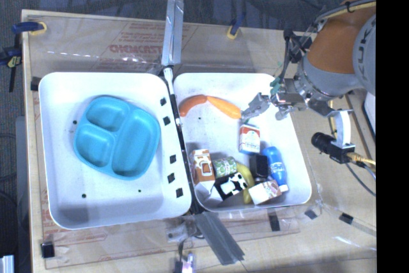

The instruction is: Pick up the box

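The claw [267, 102] hangs over the upper part of the right bin [291, 131] with its two fingers apart and nothing between them, just above the small red and white box [250, 139] near the middle of that bin. I think it should go straight down over the box. It should close on the narrow sides, clear of the carrot [211, 105] and the blue bottle [275, 165].
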Motion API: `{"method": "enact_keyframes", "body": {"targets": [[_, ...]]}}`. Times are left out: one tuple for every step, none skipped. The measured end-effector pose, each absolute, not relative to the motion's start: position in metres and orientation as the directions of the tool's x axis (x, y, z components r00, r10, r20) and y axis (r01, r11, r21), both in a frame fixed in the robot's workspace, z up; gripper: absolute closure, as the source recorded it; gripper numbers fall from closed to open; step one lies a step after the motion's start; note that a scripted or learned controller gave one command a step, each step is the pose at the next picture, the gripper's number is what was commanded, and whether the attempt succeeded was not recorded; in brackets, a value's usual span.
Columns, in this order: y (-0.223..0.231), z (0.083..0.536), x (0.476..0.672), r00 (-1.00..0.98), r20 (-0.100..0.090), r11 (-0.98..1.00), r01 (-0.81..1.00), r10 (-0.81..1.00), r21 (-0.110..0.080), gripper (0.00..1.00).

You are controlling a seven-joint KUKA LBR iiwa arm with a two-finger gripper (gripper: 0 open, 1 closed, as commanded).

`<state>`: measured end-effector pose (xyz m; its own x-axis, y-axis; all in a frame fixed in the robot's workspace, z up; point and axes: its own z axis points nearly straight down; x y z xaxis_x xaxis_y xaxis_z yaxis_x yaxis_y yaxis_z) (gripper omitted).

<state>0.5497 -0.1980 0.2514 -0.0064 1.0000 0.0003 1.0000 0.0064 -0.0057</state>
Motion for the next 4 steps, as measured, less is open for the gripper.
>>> {"method": "enact_keyframes", "body": {"targets": [[-0.206, 0.290, 0.603, -0.093, -0.001, 0.093, 0.996, 0.996, -0.001, 0.00], [-0.209, 0.181, 0.583, 0.002, 0.000, -0.002, 1.000, 1.000, -0.006, 0.00], [-0.172, 0.129, 0.534, -0.142, 0.001, 0.142, 0.990, 0.990, -0.004, 0.00], [-0.209, 0.096, 0.599, -0.059, -0.002, 0.059, 0.998, 0.998, 0.005, 0.00]]}}
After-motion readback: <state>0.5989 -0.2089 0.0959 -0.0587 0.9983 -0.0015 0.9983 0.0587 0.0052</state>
